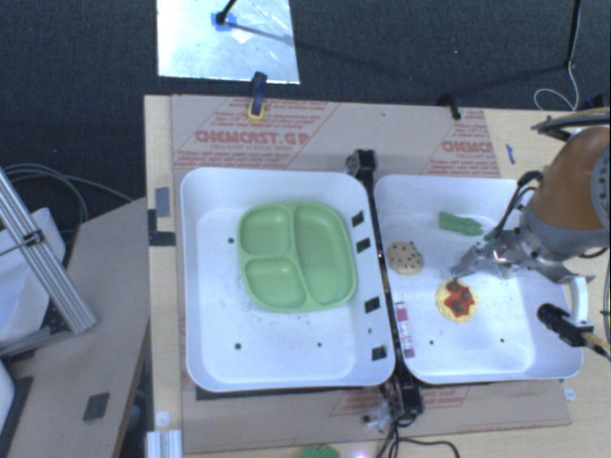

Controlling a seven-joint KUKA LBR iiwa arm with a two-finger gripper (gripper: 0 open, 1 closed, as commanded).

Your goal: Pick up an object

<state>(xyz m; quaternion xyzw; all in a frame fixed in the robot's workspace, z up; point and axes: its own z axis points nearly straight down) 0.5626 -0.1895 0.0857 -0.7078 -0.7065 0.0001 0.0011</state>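
Observation:
Three small items lie in the right bin (pixel 516 356). A round chocolate-chip cookie (pixel 405 257) sits near the bin's left wall. A green strip-shaped piece (pixel 460 223) lies toward the back. A small yellow disc with a red topping (pixel 456 300) rests near the middle. My gripper (pixel 470 266) reaches in from the right and points left. Its tip sits just beyond the upper edge of the yellow and red disc, between that disc and the green piece. I see no object carried by it.
The left bin (pixel 210 351) holds a light green divided plate (pixel 294 256). A black divider with clips (pixel 377 256) runs between the bins. The arm's orange band (pixel 573 175) and grey wrist overhang the right bin's right side. A cardboard sheet (pixel 286 136) lies under both bins.

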